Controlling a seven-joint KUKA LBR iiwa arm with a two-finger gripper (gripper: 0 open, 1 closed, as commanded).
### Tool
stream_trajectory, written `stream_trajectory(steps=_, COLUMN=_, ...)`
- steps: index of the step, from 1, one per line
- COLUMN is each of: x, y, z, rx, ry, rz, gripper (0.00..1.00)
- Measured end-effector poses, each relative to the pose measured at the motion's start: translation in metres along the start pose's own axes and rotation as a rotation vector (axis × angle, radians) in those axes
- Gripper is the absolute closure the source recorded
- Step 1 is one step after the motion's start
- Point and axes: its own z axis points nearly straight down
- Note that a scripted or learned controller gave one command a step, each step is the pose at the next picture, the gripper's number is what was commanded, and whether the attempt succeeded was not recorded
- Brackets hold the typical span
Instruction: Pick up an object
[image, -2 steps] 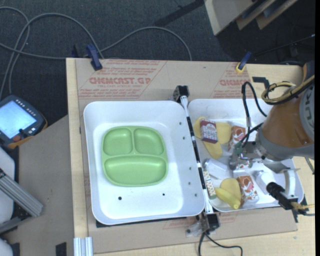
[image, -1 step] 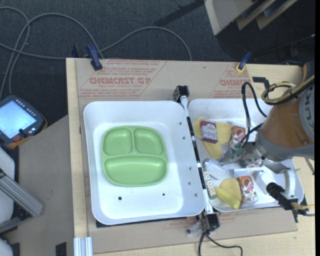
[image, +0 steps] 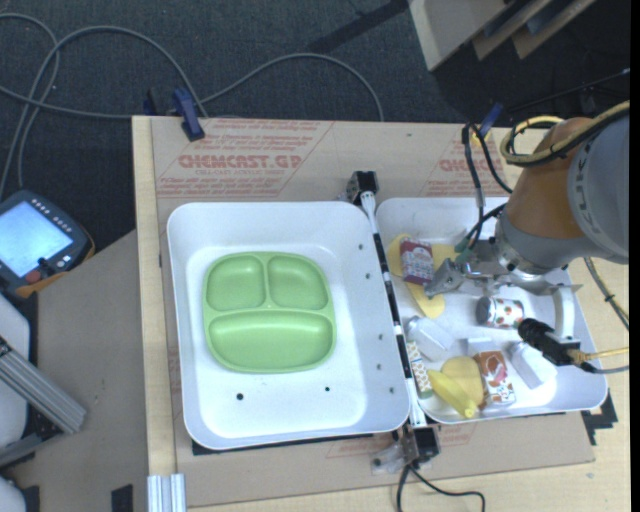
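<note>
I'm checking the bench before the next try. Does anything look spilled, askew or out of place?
Nothing looks spilled or damaged. The green three-compartment plastic plate lies flat and square in the left white bin. The small packets and the yellow item lie jumbled at odd angles in the right white bin, all inside its rim.

Robotics lab: cabled bench (image: 250, 150), teach pendant (image: 35, 243).

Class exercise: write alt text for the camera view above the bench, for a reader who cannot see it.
A grey robot arm with an orange band reaches from the right, its claw low over a right white bin cluttered with small packets, a can and yellow items. The left white bin holds a green divided tray.
</note>
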Motion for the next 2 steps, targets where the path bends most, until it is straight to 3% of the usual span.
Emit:
stream_trajectory(steps=1, x=0.001, y=0.087, z=0.032, rx=0.002, ry=0.000, rz=0.000, gripper=0.00)
stream_trajectory(steps=2, x=-0.022, y=0.059, z=0.031, rx=0.004, ry=0.000, rz=0.001, gripper=0.00)
